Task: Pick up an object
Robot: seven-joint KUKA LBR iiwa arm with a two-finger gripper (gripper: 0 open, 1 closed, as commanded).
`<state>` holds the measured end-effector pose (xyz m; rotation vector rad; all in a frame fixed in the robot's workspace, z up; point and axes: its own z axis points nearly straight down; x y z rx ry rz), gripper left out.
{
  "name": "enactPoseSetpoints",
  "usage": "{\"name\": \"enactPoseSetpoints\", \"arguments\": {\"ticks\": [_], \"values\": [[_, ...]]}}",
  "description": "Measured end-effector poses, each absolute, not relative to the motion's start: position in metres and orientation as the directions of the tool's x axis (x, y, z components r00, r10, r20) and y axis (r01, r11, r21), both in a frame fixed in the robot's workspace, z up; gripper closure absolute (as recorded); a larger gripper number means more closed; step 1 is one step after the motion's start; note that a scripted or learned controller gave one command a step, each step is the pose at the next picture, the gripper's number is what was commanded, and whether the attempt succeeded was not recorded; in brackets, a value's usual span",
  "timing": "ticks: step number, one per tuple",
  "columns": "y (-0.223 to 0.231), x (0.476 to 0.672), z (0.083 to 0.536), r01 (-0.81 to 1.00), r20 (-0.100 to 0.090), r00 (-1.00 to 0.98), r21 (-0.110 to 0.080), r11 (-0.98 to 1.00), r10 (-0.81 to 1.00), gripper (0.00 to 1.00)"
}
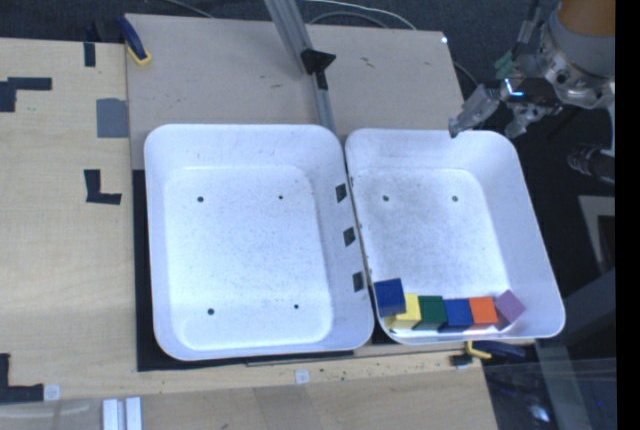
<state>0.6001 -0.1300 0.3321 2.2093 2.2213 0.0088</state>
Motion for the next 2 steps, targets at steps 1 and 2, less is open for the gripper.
{"name": "enactPoseSetpoints", "arguments": {"ticks": [1,2], "values": [[-0.072,0.570,0.350,1.000,0.002,-0.007,0.000,0.007,1.000,0.00],[-0.042,0.575,0.330,1.000,0.000,-0.004,-0.003,0.004,1.000,0.00]]}}
